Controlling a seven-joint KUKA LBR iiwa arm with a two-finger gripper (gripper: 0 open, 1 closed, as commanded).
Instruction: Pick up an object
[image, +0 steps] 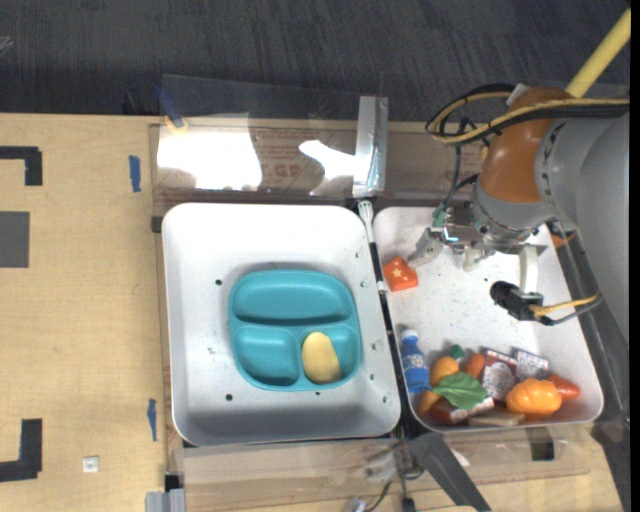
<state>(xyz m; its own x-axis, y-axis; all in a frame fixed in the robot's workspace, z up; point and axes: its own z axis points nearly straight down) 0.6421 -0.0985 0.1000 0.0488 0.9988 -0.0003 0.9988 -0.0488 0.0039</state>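
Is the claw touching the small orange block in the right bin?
Apart. The camera view shows bare white bin floor between the claw and the orange block.

I see a teal divided tray (290, 325) holding a pale yellow potato (320, 357) at its 5 o'clock; an orange-red block (401, 275); a blue-and-white bottle (413, 362); an orange pepper (534, 397); both bins (190, 300) white.

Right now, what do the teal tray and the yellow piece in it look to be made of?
Teal tray: looks like moulded plastic, smooth with a soft sheen and rounded compartment walls. Yellow piece: probably a plastic toy food, matte and evenly coloured; foam or rubber can't be ruled out.
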